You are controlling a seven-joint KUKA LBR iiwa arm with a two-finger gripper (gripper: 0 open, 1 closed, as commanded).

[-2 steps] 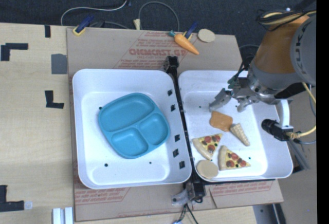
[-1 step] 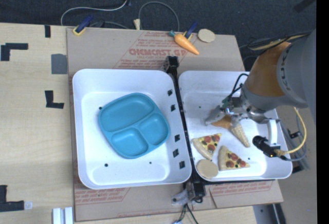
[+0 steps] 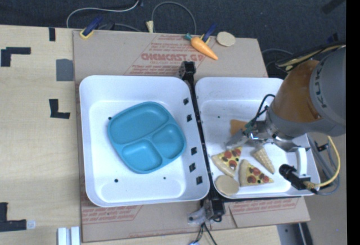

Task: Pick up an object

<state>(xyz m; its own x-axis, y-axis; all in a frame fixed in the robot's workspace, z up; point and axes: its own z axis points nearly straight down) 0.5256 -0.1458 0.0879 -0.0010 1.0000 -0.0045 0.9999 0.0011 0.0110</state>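
The right bin holds several toy foods. An orange-brown wedge lies near its middle. Toward the front are a pizza slice, a second pizza slice, a pale cone-shaped piece and a round beige disc. My gripper is low over the bin, just right of the wedge and above the pizza slices. The grey arm with its orange band comes in from the right and hides the bin's right side.
A blue divided plate lies in the left bin. A toy carrot and a beige disc rest on the cardboard behind the bins. Cables run along the back edge.
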